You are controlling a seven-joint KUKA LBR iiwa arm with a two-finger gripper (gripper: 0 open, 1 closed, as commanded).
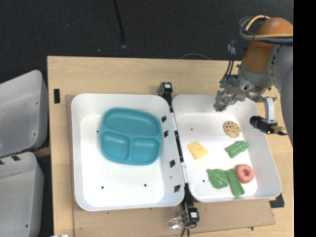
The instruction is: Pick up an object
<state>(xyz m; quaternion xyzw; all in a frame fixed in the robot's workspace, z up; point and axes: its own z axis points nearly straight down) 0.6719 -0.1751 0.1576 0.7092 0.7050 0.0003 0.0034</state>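
The bench [59, 132], a pale wooden top, spans the lower frame and carries two shallow white bins side by side. The left bin [89, 181] sits at centre-left and holds a teal divided plate [131, 136] with three compartments. The right bin [197, 112] at centre-right holds the small candidates: a green leafy piece [215, 177] and a green stick [235, 183] at its lower edge, with a pink doughnut [244, 173] touching the stick's upper end; above them a green chunk [236, 148], a yellow cheese wedge [197, 150] and a round cookie [231, 128]. The gripper [223, 101] hangs over the bin's upper right, near the cookie but apart from it; nothing shows between its prongs, and their spread cannot be judged here. By my judgement, the pick is not yet made: choosing, descending, closing and lifting all remain.
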